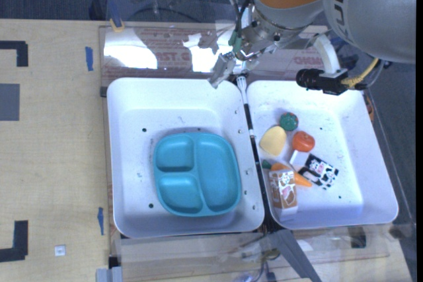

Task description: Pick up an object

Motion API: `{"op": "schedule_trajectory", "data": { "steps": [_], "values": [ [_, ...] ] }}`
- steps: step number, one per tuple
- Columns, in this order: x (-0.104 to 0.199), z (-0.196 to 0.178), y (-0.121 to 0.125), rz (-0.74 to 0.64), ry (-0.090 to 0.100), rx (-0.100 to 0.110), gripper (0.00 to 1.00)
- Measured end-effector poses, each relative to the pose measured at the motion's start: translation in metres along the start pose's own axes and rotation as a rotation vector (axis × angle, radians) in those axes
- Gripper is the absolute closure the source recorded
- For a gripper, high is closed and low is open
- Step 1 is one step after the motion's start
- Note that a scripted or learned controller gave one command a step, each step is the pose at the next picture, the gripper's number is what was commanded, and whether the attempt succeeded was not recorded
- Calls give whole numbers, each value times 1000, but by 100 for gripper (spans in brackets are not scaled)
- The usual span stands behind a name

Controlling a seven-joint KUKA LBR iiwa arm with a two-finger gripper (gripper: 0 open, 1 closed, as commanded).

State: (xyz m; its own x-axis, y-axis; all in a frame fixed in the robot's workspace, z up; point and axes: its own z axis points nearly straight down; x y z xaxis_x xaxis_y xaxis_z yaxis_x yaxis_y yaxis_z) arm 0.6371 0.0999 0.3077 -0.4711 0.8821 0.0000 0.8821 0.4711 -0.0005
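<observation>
Arm [377, 3] housing, grey with an orange band, fills the upper right of the frame. Its gripper [230, 72] hangs at upper centre, over the back rims where the two bins meet. Whether it is parted or closed cannot be told; nothing is seen in its grasp.

The left bin [125, 142] takes the centre left. A blue divided plate [197, 173] lies on its floor toward the lower right, leaving bare white floor along the back and left walls.

The right bin [370, 162] holds the small things, all crowded into its left half, so its right half and back corner stay open. A brown box [284, 188] lies at the lower left, against the front rim and near the wall shared with the left bin, its long axis running roughly top to bottom of the frame. A black-and-white carton [320, 170] sits just right of it, tilted, its long axis running from upper left to lower right. Between them an orange carrot [301, 179] lies nearly left to right.

Above these, near one another, are a yellow fruit [273, 140], a red-orange round piece [303, 141] and a dark green ball [288, 121], the ball nearest the back.
</observation>
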Motion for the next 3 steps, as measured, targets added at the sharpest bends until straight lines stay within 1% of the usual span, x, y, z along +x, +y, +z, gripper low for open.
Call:
{"op": "schedule_trajectory", "data": {
  "steps": [1,2,3],
  "values": [
    [-15,9,-19,25,0,0,0],
    [-15,-3,-18,25,-1,-5,100],
    [-34,-2,8,-69,-3,-5,100]
  ]
}}
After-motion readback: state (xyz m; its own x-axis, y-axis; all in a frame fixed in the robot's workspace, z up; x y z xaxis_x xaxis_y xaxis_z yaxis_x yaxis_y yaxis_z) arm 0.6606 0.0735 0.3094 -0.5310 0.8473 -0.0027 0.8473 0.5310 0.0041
